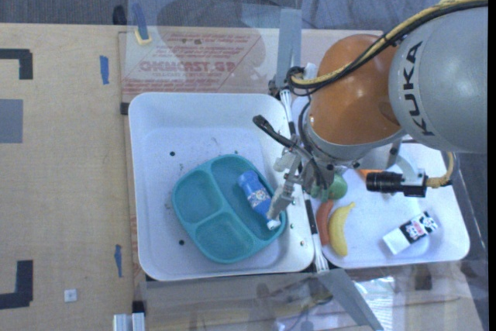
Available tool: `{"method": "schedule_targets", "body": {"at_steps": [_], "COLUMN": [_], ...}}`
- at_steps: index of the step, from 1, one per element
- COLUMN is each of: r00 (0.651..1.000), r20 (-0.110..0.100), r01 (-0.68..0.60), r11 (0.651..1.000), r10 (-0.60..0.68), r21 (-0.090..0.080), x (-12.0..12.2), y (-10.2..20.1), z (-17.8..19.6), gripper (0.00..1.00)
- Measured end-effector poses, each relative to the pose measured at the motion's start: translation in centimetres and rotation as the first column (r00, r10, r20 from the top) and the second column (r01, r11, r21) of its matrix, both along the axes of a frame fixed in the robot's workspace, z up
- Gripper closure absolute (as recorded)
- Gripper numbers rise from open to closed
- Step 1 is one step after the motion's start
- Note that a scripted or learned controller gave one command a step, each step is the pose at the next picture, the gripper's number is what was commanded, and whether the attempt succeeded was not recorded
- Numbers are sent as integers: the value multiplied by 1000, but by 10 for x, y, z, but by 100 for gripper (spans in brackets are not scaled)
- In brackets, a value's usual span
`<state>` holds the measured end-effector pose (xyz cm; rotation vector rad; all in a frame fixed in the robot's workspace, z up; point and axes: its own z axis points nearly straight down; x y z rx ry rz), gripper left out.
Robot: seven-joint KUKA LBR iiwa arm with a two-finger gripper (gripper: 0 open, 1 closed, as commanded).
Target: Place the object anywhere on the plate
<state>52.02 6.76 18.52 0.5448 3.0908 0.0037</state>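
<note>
A teal divided plate (209,217) lies in the left white bin (155,136). A small blue object with a pale label (252,190) rests on the plate, in its upper right compartment near the right rim. My gripper (277,207) hangs over the plate's right edge, just right of the blue object and close beside it. Nothing is visibly held. The grey arm with its orange band (349,101) reaches in from the right and covers the divide between the two bins.
The right bin (453,244) holds a banana (339,227), a red item (322,215), a green object (335,186) partly under the wrist, and a white and black box (411,232). Wooden bench lies to the left.
</note>
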Motion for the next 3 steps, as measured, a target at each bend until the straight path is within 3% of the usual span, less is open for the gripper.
{"method": "schedule_targets", "body": {"at_steps": [1, 2, 3], "r00": [995, 994, 994], "r20": [2, -1, 6], "r01": [97, -109, -107], "r11": [995, 994, 994], "r10": [-97, 109, 107], "r21": [1, -2, 0], "x": [22, -40, -38], "y": [15, -97, -97], "z": [0, 0, 10], "gripper": [0, 0, 100]}}
